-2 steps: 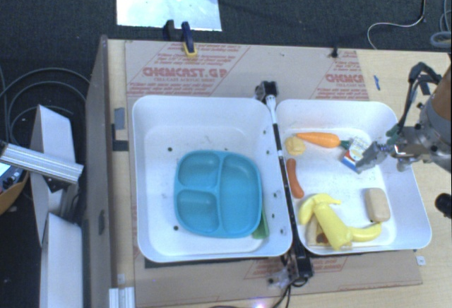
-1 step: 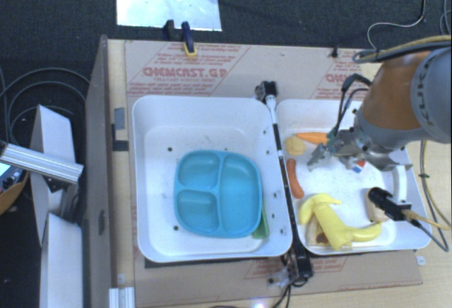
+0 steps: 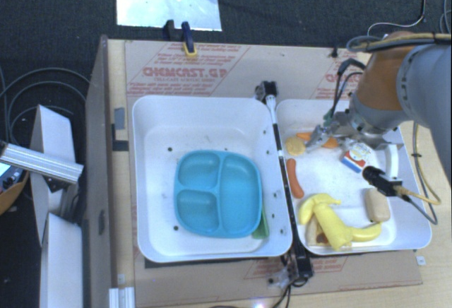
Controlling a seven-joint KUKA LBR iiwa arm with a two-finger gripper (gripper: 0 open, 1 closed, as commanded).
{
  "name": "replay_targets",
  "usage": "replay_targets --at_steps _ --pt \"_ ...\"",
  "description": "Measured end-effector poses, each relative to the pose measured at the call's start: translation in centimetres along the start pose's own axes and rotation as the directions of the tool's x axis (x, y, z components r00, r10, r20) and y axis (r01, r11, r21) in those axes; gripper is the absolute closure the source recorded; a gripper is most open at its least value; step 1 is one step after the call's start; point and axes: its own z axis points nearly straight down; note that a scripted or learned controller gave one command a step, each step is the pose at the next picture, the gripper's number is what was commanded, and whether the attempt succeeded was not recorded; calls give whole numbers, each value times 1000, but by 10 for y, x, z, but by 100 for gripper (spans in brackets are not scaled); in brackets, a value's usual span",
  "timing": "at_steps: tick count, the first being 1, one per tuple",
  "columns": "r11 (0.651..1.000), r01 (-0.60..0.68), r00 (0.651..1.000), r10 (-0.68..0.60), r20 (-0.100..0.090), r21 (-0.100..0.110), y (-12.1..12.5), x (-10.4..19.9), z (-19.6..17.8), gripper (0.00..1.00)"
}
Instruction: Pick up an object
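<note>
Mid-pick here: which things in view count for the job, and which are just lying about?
In play, right bin: claw; orange piece at the claw; yellow round piece; red sausage; yellow banana-like toy; tan roll.
Lying about: blue plate in left bin; green thing at its edge.

The grey arm (image 3: pixel 427 84) reaches in from the right, wrist bent down, its gripper (image 3: pixel 319 137) pointing left and low.
</note>
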Motion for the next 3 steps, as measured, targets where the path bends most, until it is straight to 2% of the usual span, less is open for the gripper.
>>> replay_targets --at_steps 1,2,3 --pt "1000 0 1000 0 0 1 26 -18 -1 0" --pt "1000 -1 1000 1 -1 1 36 -27 -2 0" --pt "1000 1 1000 -1 -1 5 19 3 21 0"
